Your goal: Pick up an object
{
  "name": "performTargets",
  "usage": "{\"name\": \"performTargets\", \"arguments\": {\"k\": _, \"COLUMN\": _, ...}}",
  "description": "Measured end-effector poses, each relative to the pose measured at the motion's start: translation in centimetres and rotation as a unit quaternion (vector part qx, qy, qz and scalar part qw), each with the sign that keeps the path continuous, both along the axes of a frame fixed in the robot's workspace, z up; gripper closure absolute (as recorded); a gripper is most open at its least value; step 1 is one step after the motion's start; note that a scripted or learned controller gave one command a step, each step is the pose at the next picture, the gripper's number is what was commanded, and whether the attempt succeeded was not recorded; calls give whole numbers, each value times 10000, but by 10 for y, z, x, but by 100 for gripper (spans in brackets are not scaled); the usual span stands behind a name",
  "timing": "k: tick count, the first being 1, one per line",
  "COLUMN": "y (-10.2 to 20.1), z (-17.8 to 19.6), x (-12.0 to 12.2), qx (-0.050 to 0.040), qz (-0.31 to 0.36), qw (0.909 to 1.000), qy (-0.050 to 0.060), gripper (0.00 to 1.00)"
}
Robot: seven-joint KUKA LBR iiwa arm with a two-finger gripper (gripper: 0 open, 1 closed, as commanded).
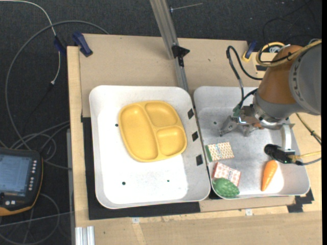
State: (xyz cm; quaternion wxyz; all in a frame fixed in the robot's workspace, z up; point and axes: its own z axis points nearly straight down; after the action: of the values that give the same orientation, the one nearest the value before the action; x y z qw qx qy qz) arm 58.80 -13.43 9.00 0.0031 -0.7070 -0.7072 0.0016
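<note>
My gripper (237,130) hangs over the upper middle of the right bin (204,106), open, with nothing between its fingers. Below it, a small box with a green and orange pattern (220,150) lies flat, apart from the fingers. Nearer the front edge are a red and white box (226,173) and a green leafy toy (226,188) touching it. An orange carrot (269,175) lies at the bin's front right.
The left bin (102,152) holds a yellow divided plate (152,130). A metal pole (166,19) rises from the bench behind the bins. Bare bin floor lies around the gripper and in the right bin's back left corner.
</note>
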Motion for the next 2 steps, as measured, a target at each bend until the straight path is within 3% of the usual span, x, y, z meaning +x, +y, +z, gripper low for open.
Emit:
{"name": "performTargets", "arguments": {"k": 1, "y": 0, "z": 14, "x": 2, "qx": 0, "qz": 2, "qw": 10000, "qy": -35, "gripper": 100}}
{"name": "performTargets", "arguments": {"k": 2, "y": 2, "z": 58, "x": 3, "qx": -14, "qz": 5, "qw": 10000, "qy": -61, "gripper": 100}}
